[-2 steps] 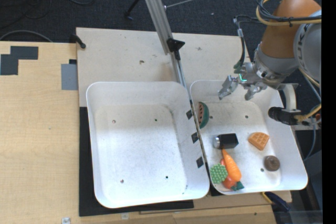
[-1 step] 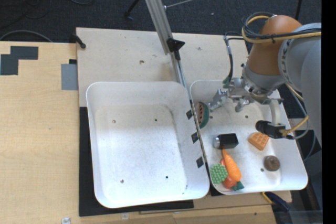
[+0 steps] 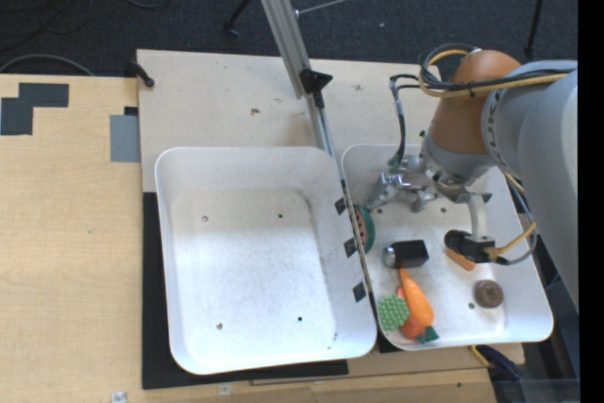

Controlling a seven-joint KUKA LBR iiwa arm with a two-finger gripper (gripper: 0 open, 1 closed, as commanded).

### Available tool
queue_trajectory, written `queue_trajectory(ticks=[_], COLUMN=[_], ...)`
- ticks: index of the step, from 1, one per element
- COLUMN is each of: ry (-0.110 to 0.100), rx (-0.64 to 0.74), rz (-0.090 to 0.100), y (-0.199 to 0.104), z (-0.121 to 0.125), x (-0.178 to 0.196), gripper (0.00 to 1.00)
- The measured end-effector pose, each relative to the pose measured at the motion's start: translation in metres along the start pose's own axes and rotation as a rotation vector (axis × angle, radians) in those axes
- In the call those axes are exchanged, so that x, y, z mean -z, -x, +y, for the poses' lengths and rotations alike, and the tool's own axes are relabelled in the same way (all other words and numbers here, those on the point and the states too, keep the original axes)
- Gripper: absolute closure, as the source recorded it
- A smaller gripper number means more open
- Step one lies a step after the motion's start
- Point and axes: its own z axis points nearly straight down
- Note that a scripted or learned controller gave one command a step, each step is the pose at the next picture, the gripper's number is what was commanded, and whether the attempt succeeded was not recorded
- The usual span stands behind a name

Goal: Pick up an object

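Pick not yet made: gripper (image 3: 408, 188) sits low over the far part of the right bin (image 3: 528, 321), with nothing seen held.

Gripper state: cannot tell whether open or closed, as the metal parts crowd together under the wrist. Grasp and lift both look left to do. Closest candidate is one black block (image 3: 408, 252), just on the near side of the gripper and apart from it. Left of that, against the bin's left wall, is one green-and-red striped disc (image 3: 364, 227). Nearer still is one orange carrot toy (image 3: 415, 299), touching one green knobbly ball (image 3: 392, 309) on its left. To the right is one brown round piece (image 3: 488, 293), well apart from the others. Count: five things, one of each, all in the right bin. Bins: two, the left bin (image 3: 179, 203) alongside.
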Motion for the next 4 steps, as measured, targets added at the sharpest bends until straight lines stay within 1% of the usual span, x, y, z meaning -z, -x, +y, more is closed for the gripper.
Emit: queue_trajectory(ticks=[1, 2, 3, 4], ry=[0.0, 0.006, 0.006, 0.007], rx=[-0.004, -0.006, -0.001, 0.001], rz=[0.001, 0.0, 0.0, 0.0], y=[0.001, 0.004, 0.006, -0.001], z=[0.0, 0.0, 0.006, 0.003], x=[0.011, 0.075, 0.119, 0.178], gripper=[1.0, 1.0, 1.0, 1.0])
